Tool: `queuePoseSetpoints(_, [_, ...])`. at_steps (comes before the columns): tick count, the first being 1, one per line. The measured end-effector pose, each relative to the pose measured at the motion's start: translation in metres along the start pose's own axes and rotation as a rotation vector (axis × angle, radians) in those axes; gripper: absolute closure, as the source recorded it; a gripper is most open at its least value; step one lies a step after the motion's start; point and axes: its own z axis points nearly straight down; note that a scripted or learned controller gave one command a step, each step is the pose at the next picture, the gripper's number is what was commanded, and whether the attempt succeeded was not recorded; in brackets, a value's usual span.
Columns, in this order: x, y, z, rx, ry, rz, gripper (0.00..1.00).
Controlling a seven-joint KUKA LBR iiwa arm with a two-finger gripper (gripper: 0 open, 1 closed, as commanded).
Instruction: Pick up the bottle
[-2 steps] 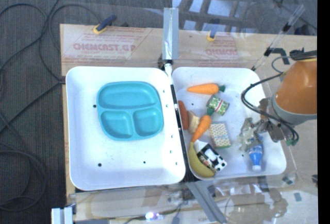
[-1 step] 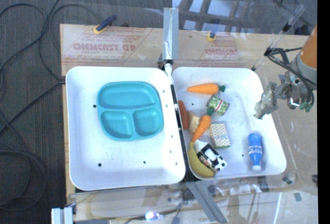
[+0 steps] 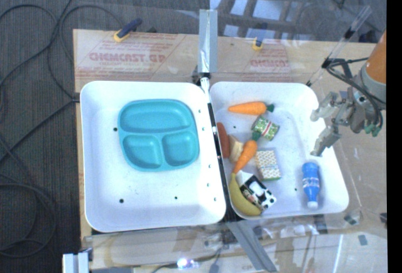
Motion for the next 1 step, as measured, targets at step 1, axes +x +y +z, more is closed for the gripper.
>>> queuePoseSetpoints(1, [0.0071,-0.0030,0.0959,0.002,0.003,-0.119,0.00])
